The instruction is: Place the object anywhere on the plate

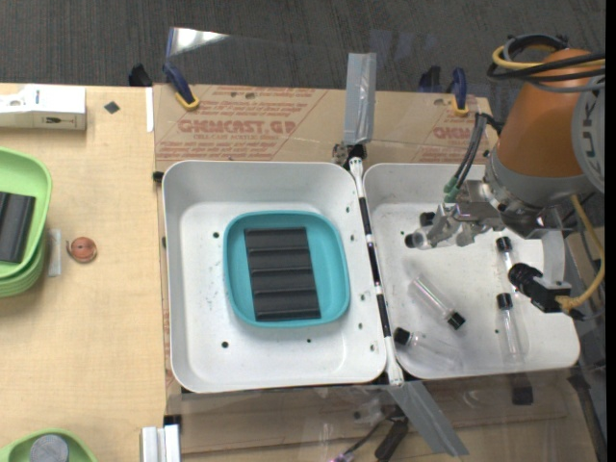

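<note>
From the fixed camera above the bench, the right bin holds several clear tubes with black caps. One tube lies near the bin's middle, its long axis running diagonally from upper left to lower right, with the black cap at the lower right end. A second tube lies near the bin's right side, nearly along the picture's vertical, with its cap at the upper end. Another black cap sits by the bin's left wall, near the lower corner. None of the tubes rests on the plate.

The teal plate sits in the middle of the left bin, with a black ribbed insert filling its centre. White bin floor shows on all sides of the plate, and the raised walls of the two bins meet between the plate and the tubes.

The gripper hangs over the upper part of the right bin, below the arm's orange band; I cannot tell how its fingers stand, nor whether anything is between them.

The bins rest on a cardboard sheet clamped to a pale wooden bench. At the far left sits a green tray, with a small round copper-coloured disc beside it.
</note>
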Motion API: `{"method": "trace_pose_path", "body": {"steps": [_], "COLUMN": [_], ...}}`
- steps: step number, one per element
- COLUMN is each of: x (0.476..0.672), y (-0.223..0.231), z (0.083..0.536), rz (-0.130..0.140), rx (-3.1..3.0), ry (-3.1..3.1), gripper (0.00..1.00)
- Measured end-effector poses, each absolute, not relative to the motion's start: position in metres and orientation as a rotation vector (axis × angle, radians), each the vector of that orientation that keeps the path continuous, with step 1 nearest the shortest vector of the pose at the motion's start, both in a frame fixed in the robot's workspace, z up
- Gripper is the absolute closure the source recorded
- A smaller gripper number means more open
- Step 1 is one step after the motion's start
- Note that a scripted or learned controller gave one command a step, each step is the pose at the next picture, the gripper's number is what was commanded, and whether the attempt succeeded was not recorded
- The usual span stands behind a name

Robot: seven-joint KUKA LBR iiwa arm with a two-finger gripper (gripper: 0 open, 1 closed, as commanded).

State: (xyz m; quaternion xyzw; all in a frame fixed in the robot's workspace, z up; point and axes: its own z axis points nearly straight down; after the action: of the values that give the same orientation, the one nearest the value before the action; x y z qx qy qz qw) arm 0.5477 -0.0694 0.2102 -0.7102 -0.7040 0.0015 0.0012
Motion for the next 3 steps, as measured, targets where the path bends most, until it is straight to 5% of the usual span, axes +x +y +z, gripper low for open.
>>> {"method": "trace_pose_path", "body": {"steps": [2,3], "x": [0.507,0.507], "y": [0.027,0.027], "z": [0.201,0.201], "rz": [0.003,0.003], "rx": [-1.72,-1.721], "ry": [-2.627,-2.627], "gripper": [1.0,0.0]}}
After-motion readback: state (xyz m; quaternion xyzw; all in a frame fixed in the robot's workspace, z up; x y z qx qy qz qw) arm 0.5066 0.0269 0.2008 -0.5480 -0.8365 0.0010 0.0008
